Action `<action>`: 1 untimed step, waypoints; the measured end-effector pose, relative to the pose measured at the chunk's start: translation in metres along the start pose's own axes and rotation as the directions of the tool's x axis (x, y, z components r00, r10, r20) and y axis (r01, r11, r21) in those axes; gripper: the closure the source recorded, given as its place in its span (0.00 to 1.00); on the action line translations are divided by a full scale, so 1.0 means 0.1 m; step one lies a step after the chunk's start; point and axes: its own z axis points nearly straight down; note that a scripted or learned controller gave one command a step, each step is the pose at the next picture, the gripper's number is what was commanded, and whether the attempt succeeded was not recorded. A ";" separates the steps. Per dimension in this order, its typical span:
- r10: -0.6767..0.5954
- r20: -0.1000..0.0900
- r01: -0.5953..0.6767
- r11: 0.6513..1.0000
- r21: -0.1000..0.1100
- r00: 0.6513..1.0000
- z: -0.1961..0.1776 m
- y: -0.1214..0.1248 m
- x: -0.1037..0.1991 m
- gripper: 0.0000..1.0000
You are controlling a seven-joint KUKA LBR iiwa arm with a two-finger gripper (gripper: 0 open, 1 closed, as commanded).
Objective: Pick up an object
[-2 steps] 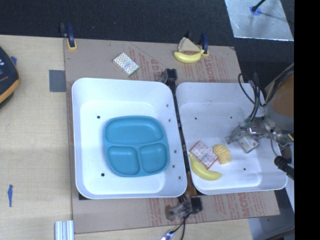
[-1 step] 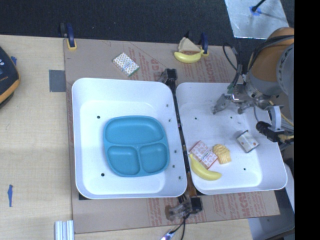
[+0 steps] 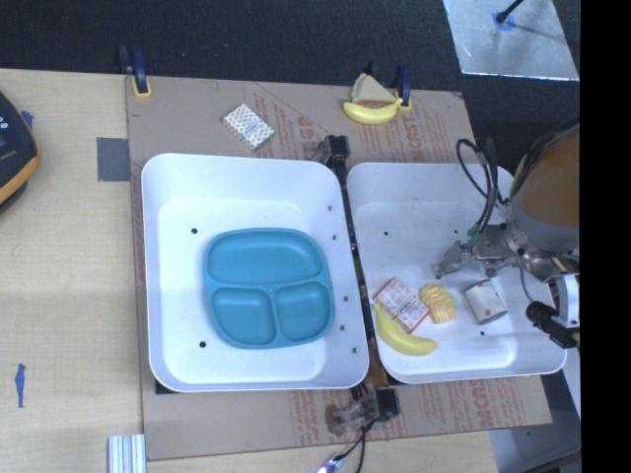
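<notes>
The right white bin [image 3: 414, 180] holds a yellow banana [image 3: 402, 335], a red-and-white checkered packet [image 3: 401, 304], a small yellow corn-like piece [image 3: 439, 304] and a white block with a brown side [image 3: 485, 301]. My gripper [image 3: 455, 261] hangs over this bin's middle right, just above the corn-like piece and to the upper left of the white block. It is open with nothing between its fingers. The grey arm with its orange band [image 3: 547, 195] comes in from the right.
The left white bin [image 3: 177, 195] holds a blue divided plate [image 3: 268, 286]. Behind the bins on the cardboard lie a second banana [image 3: 371, 112] beside a sandwich wedge [image 3: 373, 89], and a checkered packet [image 3: 247, 125]. Cables loop near the arm [image 3: 481, 175].
</notes>
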 end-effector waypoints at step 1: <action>0.001 -0.001 -0.001 1.000 -0.003 1.000 -0.10 0.96 -0.02 0.00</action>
